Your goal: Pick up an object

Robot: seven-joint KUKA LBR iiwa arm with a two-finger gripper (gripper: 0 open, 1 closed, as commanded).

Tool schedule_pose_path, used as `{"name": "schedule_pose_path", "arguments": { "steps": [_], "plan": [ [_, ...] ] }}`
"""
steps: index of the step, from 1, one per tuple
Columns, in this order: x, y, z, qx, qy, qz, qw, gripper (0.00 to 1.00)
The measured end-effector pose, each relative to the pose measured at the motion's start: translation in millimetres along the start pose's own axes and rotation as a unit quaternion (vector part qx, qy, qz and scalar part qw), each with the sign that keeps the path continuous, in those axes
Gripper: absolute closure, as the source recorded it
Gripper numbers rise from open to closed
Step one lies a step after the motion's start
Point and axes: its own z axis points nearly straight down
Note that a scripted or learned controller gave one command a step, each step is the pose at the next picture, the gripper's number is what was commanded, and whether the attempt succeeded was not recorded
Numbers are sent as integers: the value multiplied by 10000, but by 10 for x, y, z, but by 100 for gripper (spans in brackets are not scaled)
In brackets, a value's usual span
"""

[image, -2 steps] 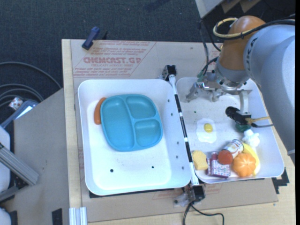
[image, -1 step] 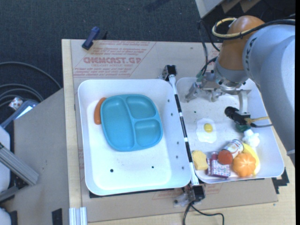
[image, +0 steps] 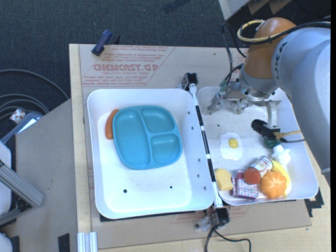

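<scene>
Reaching in over the right bin, the arm hangs its pincer above that bin's far end; grip state I cannot tell. Fried egg lies just nearer the camera; orange sits farther, in the near corner.

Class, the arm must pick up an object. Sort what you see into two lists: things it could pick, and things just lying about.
Could be picked, all in the right bin:
fried egg
orange
cheese wedge
small bottle
red packet

Lying about:
blue divided plate in the left bin
orange piece beside the plate
blue clip on the board
</scene>
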Motion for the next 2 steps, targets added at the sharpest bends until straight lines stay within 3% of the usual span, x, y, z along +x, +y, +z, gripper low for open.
{"name": "schedule_pose_path", "arguments": {
  "steps": [2],
  "plan": [
    [-1,1,1,-14,-3,0,10000,0]
  ]
}}
